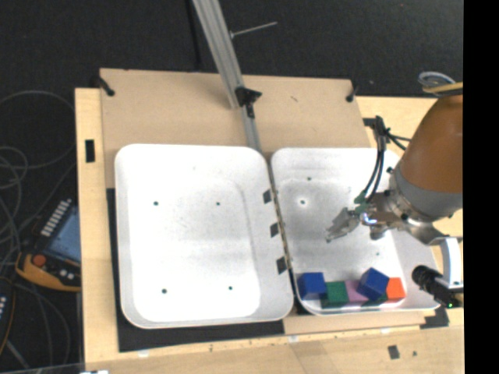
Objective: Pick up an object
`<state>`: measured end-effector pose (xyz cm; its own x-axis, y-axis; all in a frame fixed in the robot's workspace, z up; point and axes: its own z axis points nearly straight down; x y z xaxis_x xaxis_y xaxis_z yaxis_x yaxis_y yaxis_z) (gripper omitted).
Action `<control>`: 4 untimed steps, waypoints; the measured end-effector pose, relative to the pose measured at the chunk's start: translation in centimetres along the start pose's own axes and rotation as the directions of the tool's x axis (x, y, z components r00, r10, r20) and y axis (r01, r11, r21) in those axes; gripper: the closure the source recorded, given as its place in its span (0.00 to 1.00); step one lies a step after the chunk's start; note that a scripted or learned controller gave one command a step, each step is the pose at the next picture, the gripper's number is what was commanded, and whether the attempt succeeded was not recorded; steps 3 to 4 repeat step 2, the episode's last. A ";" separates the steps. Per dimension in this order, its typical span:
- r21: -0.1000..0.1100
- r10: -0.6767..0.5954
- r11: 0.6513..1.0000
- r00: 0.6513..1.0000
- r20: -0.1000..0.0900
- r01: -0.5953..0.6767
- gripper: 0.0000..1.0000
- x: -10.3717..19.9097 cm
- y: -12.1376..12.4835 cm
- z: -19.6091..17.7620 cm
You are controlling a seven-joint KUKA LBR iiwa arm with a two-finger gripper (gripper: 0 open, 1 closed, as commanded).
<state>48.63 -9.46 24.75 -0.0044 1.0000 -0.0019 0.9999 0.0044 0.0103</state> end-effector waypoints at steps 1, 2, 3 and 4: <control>0.000 0.001 1.000 1.000 0.000 -0.001 0.00 -0.1 0.0 -9.6; 0.016 -0.004 1.000 1.000 -0.003 0.004 0.00 3.1 -0.2 -0.8; 0.016 -0.004 1.000 1.000 -0.003 0.004 0.00 3.1 -0.2 -0.8; 0.016 -0.004 1.000 1.000 -0.003 0.004 0.00 3.1 -0.2 -0.8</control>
